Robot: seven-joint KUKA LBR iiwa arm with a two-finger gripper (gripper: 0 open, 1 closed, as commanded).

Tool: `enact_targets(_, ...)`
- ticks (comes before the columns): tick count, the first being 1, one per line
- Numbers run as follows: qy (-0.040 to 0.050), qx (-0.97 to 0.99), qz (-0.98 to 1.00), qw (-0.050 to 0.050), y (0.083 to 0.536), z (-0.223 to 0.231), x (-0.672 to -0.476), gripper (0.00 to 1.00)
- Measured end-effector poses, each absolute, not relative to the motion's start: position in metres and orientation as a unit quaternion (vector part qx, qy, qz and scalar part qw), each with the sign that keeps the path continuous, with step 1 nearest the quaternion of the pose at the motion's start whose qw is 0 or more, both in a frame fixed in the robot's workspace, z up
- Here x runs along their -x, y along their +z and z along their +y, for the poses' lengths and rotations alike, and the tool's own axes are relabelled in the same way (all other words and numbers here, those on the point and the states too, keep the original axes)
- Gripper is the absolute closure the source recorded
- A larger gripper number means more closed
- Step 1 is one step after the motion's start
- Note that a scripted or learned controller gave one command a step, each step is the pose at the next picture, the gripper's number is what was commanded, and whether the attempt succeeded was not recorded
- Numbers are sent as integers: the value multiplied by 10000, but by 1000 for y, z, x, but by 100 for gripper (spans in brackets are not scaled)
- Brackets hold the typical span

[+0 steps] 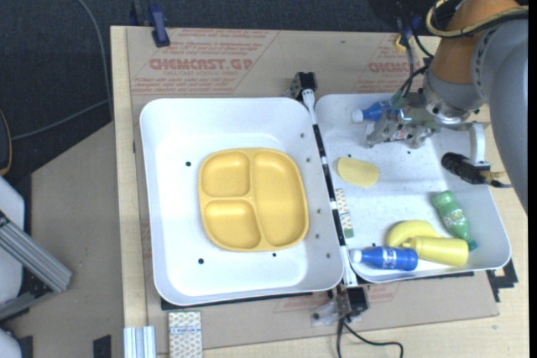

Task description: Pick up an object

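Gripper (393, 132) sits low in the far part of the right bin (497, 241), near that bin's far left corner; whether it is released or clenched cannot be told from this slant, and nothing can be seen grasped in it; the grey arm (503, 80) with its orange band reaches down to it from the right.

Just beside the gripper, on its far left side, lies a small blue and white item (372, 111), close to the bin's far wall; whether the two touch cannot be told; it is the nearest thing on offer for picking. A little nearer the camera, a pale yellow flat piece (358, 172) rests on the bin floor close to the left wall, apart from the gripper.

Along the near right side of the same bin lies a green bottle (453, 214); beside it, toward the near wall, a yellow banana (409, 230) touches a yellow bottle (441, 249) lying on its side; a blue bottle (388, 258) with a white cap lies against them at the near left corner.

The left bin (164, 180) holds a yellow divided plate (252, 199) near its middle; both bins sit side by side on a brown surface (126, 96) printed with red lettering; a blue clamp (157, 25) grips its far left corner.
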State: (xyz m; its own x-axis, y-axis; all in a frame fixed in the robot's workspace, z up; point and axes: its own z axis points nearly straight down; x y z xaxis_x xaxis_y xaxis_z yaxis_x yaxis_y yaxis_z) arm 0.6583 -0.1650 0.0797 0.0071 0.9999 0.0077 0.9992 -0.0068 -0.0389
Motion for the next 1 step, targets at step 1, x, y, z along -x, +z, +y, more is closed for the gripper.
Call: enact_targets(1, 27, 7077, -7065, 32, 126, -197, -665, 0)
